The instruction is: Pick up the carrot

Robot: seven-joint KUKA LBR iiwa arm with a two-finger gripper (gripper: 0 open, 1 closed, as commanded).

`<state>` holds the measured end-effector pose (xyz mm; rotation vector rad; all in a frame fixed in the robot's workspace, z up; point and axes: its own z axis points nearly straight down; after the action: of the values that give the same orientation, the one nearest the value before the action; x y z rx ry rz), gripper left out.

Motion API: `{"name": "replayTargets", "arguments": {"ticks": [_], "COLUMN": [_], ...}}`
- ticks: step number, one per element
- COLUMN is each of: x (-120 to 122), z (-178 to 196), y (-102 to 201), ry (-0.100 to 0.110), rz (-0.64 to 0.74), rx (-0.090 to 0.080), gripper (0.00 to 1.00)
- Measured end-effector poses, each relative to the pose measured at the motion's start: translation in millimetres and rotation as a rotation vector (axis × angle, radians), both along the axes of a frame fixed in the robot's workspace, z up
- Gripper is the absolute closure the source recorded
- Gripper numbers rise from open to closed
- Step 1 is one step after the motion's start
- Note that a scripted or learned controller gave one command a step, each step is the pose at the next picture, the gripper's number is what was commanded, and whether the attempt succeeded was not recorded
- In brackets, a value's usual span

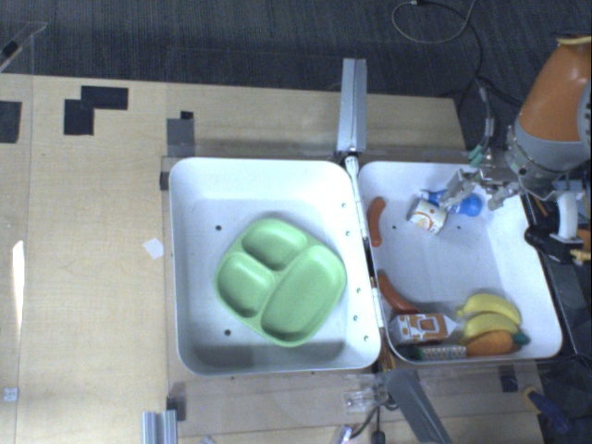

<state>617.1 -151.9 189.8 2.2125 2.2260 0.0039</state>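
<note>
The carrot (491,343), orange with a green stub at its right end, lies in the front right corner of the right bin (518,248), against the front wall and just below the bananas. My gripper (479,191) is far from it, at the back of the same bin. It is open, its grey fingers (458,187) spread over the blue end of a small white bottle (426,215). Nothing is held between them. The arm's orange band (555,86) rises at the right.
Two yellow bananas (490,313) lie right behind the carrot, and a small carton (423,326) sits to its left. Two reddish sausages (375,222) (396,292) lie along the right bin's left wall. The left bin (199,248) holds a green divided plate (281,279).
</note>
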Motion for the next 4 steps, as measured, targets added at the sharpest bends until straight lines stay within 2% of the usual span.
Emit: {"name": "replayTargets", "arguments": {"ticks": [1,2,3,4], "x": [-14.3,-11.8,-10.7,-10.8], "z": [-100.3,-87.7,7.2,6.9], "y": [49.0,51.0,18.4,18.5], "ry": [-0.008,-0.016,-0.002,-0.002], "rz": [0.119,0.119,-0.044,-0.044], "rx": [-0.001,0.001,-0.001,-0.001], "gripper": [0.00,1.00,1.00,0.00]}}
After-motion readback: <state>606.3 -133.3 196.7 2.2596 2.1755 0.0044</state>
